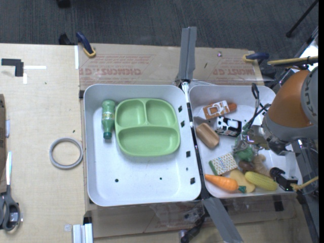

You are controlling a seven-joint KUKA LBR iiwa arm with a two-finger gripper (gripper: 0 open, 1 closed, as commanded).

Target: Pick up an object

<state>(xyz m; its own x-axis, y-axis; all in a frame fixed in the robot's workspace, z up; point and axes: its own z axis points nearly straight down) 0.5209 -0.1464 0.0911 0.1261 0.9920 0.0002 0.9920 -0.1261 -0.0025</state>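
The right bin (201,151) holds a heap of toy food: a brown bread roll (207,135), a black-and-white cow figure (229,126), an orange-and-white packet (220,109), a green patterned cracker (223,163), a carrot (221,183) and a yellow corn cob (260,180). My gripper (247,147) is lowered into this bin from the right, just right of the cracker and above a brownish item (254,164). Cables and the wrist hide its tips.
The left bin (96,181) holds a green divided plate (148,126) and a green bottle (108,118) lying along the plate's left side. A grey tape ring (66,152) and scissors (9,209) lie on the bench to the left. A metal divider bar (187,54) stands between the bins.
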